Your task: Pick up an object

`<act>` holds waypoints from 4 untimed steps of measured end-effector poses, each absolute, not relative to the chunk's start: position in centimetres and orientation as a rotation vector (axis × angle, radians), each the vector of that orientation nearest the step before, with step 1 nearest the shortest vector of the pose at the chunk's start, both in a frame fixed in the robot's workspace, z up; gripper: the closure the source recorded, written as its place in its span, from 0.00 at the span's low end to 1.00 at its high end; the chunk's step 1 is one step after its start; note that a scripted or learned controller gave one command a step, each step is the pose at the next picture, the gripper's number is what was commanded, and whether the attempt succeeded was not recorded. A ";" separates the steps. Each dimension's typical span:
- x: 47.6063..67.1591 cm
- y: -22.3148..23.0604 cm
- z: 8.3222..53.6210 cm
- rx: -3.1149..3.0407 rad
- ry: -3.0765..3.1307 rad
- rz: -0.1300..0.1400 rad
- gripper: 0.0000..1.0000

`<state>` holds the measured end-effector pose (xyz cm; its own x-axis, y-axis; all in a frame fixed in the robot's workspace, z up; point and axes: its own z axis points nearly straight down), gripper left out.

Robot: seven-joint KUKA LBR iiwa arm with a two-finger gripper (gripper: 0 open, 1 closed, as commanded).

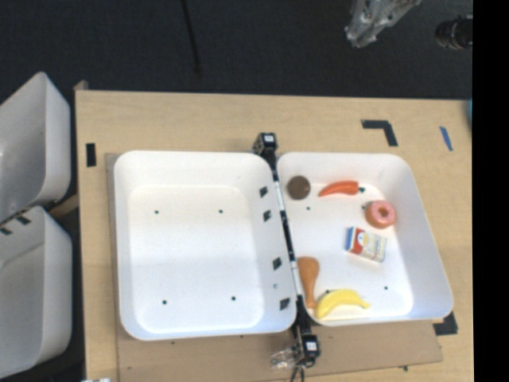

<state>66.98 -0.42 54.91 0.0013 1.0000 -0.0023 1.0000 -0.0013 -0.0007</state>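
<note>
The right bin (413, 293) holds several objects. A brown round piece (298, 187) lies at its back left, with a red-orange pepper (340, 189) beside it. A pink donut (380, 214) sits toward the right wall. Below the donut lies a small white carton (366, 243) with red and blue print. An orange-brown drumstick shape (308, 275) rests against the left wall. A yellow banana (342, 302) lies at the front. My gripper (372, 14) hangs high at the top of the view, beyond the bench's far edge and well away from both bins.
The left bin (127, 237) stands beside the right one, joined by a clipped divider (278, 237). Black tape marks (380, 130) sit on the wooden bench behind the right bin. White housings (28, 213) stand at the far left.
</note>
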 end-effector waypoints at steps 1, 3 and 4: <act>67.9 0.5 54.9 2.220 2.220 -0.003 1.00; 68.2 0.6 54.9 2.220 2.221 -0.004 1.00; 67.6 -2.5 54.8 2.226 2.219 -0.006 1.00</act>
<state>67.65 -2.48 54.84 0.0029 1.0000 -0.0019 1.0000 -0.0029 -0.0039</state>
